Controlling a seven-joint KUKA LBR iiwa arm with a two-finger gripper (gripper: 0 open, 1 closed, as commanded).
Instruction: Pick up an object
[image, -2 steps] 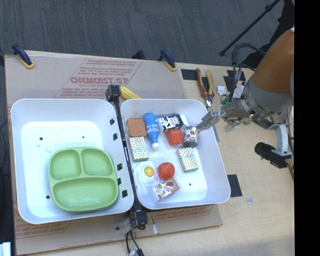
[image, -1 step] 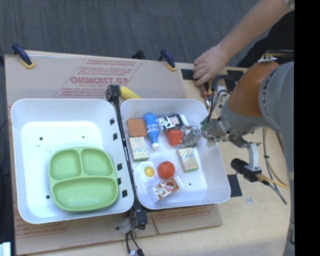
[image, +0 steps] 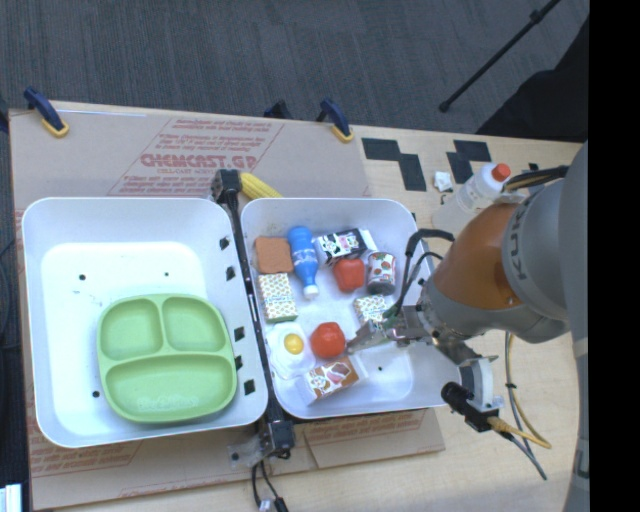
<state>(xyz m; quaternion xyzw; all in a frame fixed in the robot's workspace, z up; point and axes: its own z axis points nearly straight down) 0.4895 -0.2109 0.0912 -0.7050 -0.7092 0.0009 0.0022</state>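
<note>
I find the gripper (image: 378, 333), grip state indiscernible, just right of the red tomato (image: 327, 340); nothing visibly held.

Colours across the two white bins (image: 60, 230)

Pale green divided plate (image: 165, 358); blue bottle (image: 303, 255), white-capped; red tomato (image: 327, 341); white egg (image: 288, 345), yellow yolk; brown slab (image: 273, 254); black-and-white cow-patterned carton (image: 343, 243); grey arm (image: 555, 255), orange band (image: 480, 265).
</note>
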